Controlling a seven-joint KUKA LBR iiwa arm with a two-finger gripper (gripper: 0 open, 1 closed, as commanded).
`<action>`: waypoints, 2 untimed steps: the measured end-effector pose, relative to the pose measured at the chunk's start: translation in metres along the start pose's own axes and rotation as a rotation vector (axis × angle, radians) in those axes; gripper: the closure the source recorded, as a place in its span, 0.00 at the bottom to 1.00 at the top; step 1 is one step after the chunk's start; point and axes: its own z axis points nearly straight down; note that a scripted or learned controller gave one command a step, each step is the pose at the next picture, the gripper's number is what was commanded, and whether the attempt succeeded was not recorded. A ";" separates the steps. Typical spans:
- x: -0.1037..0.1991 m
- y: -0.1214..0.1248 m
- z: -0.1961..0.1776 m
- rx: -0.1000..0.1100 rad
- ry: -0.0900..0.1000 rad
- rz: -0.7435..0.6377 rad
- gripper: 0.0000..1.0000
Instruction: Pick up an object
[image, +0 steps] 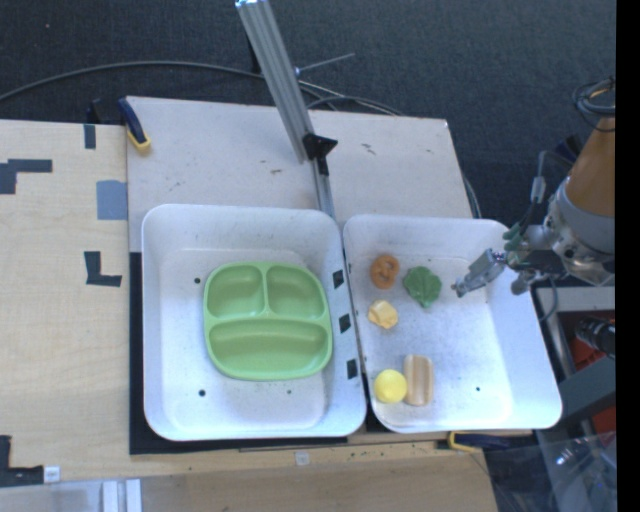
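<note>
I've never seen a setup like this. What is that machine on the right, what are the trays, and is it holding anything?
You are looking down at a slant from one fixed camera above a bench. The grey machine with the orange band is a robot arm reaching in from the right; its hand hovers over the right bin with nothing visibly between its fingers. That bin holds small toy foods: a green broccoli piece, a brown round item, a pale yellow chunk, a yellow ball and a tan bread-like piece. The left bin holds a green divided plate.
</note>
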 end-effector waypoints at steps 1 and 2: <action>0.000 0.000 0.000 0.000 0.000 0.000 0.00; -0.008 -0.007 0.051 0.005 0.000 0.002 0.00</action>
